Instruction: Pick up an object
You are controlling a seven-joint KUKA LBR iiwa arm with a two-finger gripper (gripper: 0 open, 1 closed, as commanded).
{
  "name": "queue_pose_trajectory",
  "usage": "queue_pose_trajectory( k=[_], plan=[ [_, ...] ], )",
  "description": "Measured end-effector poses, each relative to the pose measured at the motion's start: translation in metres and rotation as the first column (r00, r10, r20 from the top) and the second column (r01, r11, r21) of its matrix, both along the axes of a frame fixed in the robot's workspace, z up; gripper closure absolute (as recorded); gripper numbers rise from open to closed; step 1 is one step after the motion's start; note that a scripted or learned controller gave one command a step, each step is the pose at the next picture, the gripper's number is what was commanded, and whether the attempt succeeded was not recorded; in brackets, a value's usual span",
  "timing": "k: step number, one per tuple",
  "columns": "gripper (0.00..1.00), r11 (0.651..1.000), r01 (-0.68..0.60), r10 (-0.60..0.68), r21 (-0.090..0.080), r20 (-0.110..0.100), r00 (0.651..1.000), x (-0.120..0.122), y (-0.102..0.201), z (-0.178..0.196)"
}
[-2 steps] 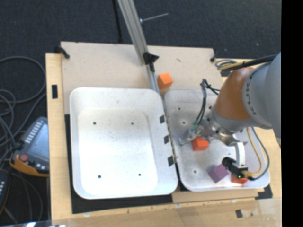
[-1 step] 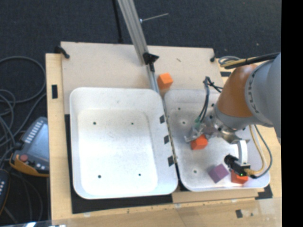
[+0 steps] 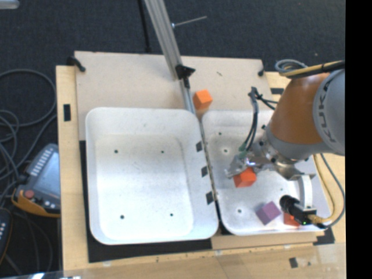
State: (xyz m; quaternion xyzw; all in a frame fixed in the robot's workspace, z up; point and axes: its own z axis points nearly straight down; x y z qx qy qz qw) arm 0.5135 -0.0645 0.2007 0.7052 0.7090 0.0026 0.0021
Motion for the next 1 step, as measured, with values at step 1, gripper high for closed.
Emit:
queue_pose_trajectory(
  k=[1],
  plan=[
    [1.00,1.000,-0.004,0.004,0.002,-0.006,1.000,0.0057,0.0697,-0.0047]
  ],
)
